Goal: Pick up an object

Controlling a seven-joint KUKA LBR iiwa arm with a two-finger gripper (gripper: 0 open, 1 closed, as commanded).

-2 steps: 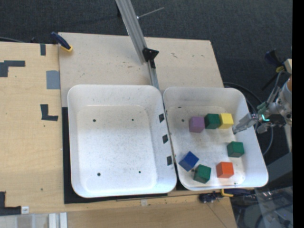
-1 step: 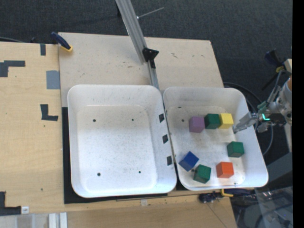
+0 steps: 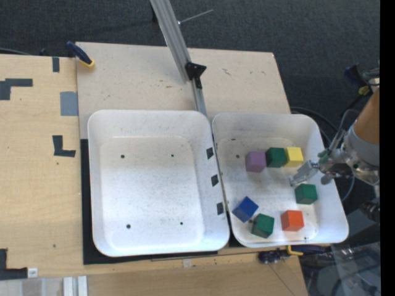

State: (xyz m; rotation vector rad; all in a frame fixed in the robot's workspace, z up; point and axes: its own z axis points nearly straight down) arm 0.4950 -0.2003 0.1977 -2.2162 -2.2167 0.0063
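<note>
Two shallow white bins sit side by side on the surface [image 3: 154,73]. The left bin [image 3: 99,165] shows a speckled floor with a few dark dots. A grey metal rail [image 3: 170,26] runs from the far edge down to the gap between the bins.

The right bin [image 3: 225,137] contains seven cubes. At its near left lies the blue cube [image 3: 245,208], with a dark green cube [image 3: 263,225] just beside it on the near right. Farther back, three cubes form a touching row: the purple cube [image 3: 255,161], a green cube [image 3: 276,157] and the yellow cube [image 3: 294,155]. The orange cube [image 3: 292,220] rests near the bin's near right corner. A second green cube [image 3: 306,193] lies just beyond it.

The tool [image 3: 303,174] reaches in over the bin's right wall, between the yellow cube and the second green cube, directly above the latter. Whether its fingers are apart or together cannot be determined. No cube is visible between them.
</note>
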